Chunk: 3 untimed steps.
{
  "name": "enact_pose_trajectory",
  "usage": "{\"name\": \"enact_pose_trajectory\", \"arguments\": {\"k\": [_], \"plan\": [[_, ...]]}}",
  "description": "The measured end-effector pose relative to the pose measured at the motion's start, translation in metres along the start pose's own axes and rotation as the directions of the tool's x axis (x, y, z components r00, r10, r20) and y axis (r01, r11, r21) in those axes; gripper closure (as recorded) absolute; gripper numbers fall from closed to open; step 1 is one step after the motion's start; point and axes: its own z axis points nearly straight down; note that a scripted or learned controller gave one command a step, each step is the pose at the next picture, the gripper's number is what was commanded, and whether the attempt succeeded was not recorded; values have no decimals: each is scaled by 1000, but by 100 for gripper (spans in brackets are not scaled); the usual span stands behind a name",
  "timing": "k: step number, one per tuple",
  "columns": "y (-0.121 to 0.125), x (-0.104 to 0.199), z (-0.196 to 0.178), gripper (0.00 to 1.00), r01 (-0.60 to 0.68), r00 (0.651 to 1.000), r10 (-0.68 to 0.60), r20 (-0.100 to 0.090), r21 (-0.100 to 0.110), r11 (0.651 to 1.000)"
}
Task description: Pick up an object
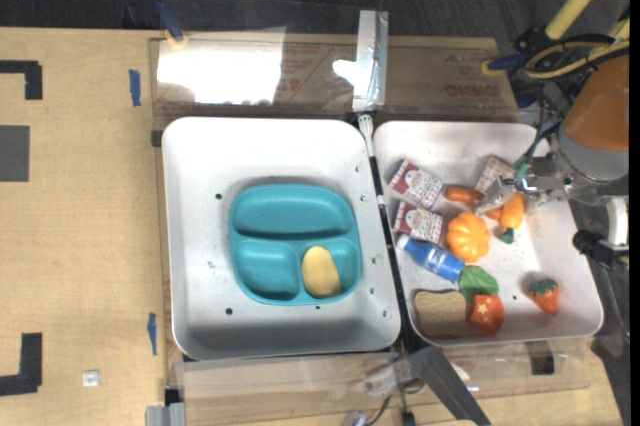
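Two white bins sit side by side on the desk. The left bin (190, 214) carries a teal divided tray (290, 214) with a yellow, potato-like toy (320, 271) in its lower right compartment. The right bin (575, 309) holds the pile of small things that the task can choose from: two small red and white cartons (416, 182), an orange pumpkin (468, 236), a blue bottle (433, 259) lying flat, a brown bread slice (440, 309), a red pepper with green top (486, 311), a small tomato-like piece (544, 294) and a carrot (511, 214).

Most of these look like light plastic play food, stiff and rather smooth, so they probably slip if pinched on a round side. The carrot is thin and long; it seems best to take it across its narrow body. The pumpkin is wider and may be harder to grip.

The arm enters at the right edge of the frame, its orange band (603, 114) at the upper right, and the wrist bends down and left into the right bin. The jaws (524, 182) are low, just beside the carrot and a carton in the upper right of that bin. It is not possible to tell if they are spread or pressed together, or if they pinch anything.
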Motion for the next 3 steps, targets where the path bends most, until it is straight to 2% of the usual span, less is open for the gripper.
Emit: {"name": "enact_pose_trajectory", "arguments": {"k": [1,2,3], "plan": [[-1,-5,-11,100,-4,1000,4,9,-2,1000],[48,45,-92,100,10,1000,-10,12,-4,1000],[80,101,-107,100,39,999,-39,11,0,999]]}}
